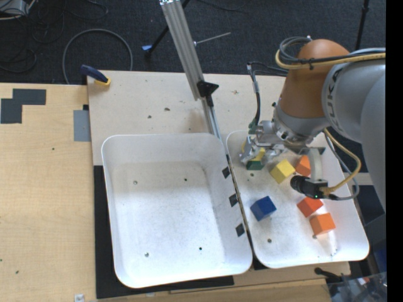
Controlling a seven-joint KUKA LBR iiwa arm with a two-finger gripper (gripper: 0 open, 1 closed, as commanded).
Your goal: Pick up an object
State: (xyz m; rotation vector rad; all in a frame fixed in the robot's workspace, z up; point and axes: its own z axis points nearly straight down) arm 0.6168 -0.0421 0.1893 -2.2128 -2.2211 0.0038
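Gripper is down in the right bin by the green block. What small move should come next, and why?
Probably close the gripper on the green block, then lift. It sits low in the right bin, right over that block; the yellow block lies apart, so it seems unlikely to interfere.

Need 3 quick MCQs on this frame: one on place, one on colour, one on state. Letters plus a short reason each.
1. Where do the blocks lie?
A. left bin
B. right bin
C. bare bench

2. What colour is the block nearest the divider between the bins?
A. blue
B. yellow
C. orange

3. Where is the gripper?
A. low over the green block
B. over the left bin
C. raised off the bench

Key:
1 B: all blocks sit in the right bin.
2 A: the blue block lies by the divider.
3 A: the gripper sits just above the green block.
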